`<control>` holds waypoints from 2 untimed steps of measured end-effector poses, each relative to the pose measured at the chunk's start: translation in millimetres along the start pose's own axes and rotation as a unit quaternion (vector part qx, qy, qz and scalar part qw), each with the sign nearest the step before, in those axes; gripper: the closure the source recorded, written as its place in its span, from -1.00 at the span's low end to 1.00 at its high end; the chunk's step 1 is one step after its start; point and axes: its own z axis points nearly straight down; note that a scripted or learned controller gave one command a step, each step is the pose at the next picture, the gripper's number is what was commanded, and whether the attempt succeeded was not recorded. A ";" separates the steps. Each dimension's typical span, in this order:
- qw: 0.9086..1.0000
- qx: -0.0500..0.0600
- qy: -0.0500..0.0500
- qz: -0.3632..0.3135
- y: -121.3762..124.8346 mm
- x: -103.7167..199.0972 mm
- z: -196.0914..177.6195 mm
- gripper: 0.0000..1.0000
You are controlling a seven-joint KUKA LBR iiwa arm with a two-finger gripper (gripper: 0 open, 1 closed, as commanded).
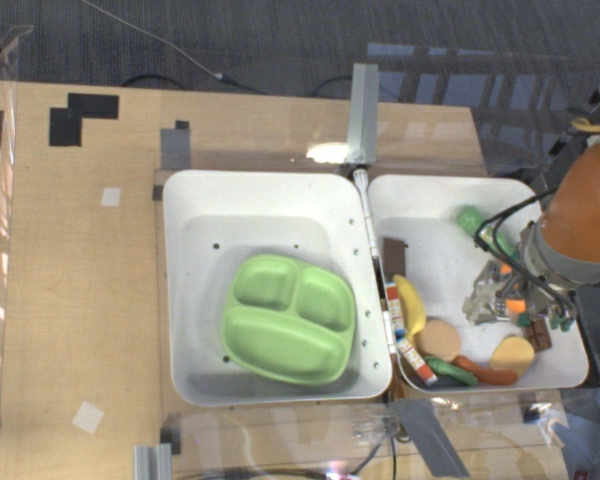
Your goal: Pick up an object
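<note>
The right bin (430, 190) holds several toy foods. A yellow banana (412, 306) lies along its left wall, with a round tan piece (441, 340) just below it. A red piece (485, 373) and a dark green piece (442, 371) lie along the front wall, and a pale yellow piece (513, 351) sits beside them. My gripper (502, 306) hangs low over the right half of this bin, just above the pale yellow piece. A small orange bit (519, 306) shows at the gripper, but whether it is held is unclear.
A green divided plate (290, 318) lies in the left bin (200, 208). A green item (470, 219) sits at the back of the right bin, and a brown block (393, 259) lies near the divider. The arm's orange band (585, 208) overhangs the right bin's right edge.
</note>
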 end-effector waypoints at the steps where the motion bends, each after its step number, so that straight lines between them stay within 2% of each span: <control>1: 1.000 0.001 -0.006 -0.008 17.2 -66.8 -117.8 1.00; 2: 0.993 0.001 0.003 -0.118 -53.0 -22.1 -37.9 1.00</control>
